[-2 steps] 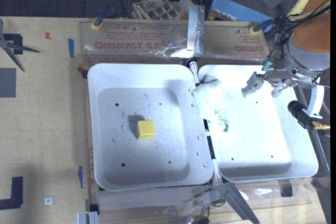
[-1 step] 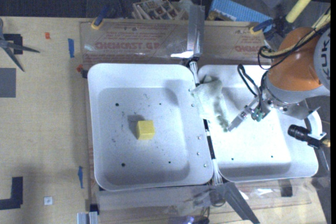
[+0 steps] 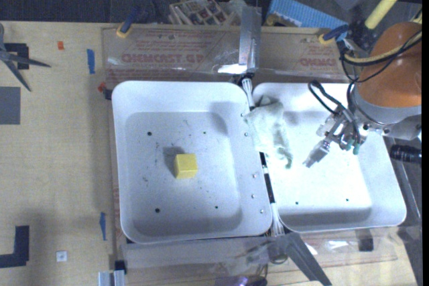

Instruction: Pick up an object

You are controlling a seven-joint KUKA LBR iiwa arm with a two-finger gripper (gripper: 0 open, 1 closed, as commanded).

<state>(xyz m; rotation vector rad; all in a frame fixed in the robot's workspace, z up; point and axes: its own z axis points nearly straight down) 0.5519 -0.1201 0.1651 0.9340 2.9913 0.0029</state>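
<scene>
Two shallow white bins are seen side by side on the bench, the left bin (image 3: 134,117) and the right bin (image 3: 375,204) meeting along a shared edge near the middle of the view. A small yellow block (image 3: 186,165) is found lying on the floor of the left bin, a little left of its centre, with dark specks scattered about it and nothing touching it. A crumpled white cloth (image 3: 269,129) is draped over the dividing edge at the upper left of the right bin, most of it lying inside that bin. The arm (image 3: 395,80) — grey, with its orange band plainly lit — is brought in from the right, and the gripper (image 3: 316,157) is held above the right bin's floor, angled down and to the left, just beside the cloth's lower right fringe. Nothing is seen between its fingers; whether they are parted or closed cannot be told at this size. The block is kept well apart from the gripper, in the other bin.
</scene>
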